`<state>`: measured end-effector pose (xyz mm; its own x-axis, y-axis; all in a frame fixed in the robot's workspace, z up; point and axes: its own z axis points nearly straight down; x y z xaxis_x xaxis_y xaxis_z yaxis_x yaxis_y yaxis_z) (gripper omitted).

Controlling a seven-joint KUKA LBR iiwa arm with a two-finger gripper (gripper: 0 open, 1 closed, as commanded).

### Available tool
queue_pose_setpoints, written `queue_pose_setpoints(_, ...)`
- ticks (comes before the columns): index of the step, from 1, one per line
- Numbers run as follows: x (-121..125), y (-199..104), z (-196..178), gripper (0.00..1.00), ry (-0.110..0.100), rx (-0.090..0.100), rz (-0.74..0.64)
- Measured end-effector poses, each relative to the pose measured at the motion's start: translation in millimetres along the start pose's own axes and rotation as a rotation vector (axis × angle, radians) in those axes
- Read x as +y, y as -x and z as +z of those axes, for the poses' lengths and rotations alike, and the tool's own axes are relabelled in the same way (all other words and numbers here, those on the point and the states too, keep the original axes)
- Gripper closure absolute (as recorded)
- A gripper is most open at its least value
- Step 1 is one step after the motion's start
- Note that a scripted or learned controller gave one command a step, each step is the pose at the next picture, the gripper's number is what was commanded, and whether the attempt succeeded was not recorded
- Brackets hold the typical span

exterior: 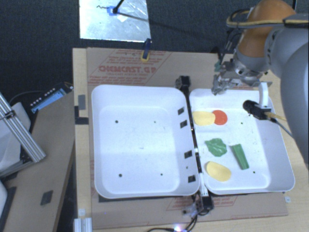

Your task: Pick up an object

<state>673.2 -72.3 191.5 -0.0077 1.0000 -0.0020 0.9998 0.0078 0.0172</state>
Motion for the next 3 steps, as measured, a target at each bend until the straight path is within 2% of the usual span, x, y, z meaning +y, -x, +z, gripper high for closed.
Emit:
queue_pose_setpoints(1, 1, -56, -166, 1.0, 0.005, 0.003, -0.003)
queue_pose_setpoints(2, -1, -131, -167, 1.0, -0.013, 0.005, -0.004)
queue_pose_setpoints(3, 0, -195, -175, 1.0, -0.014, 0.005, -0.003)
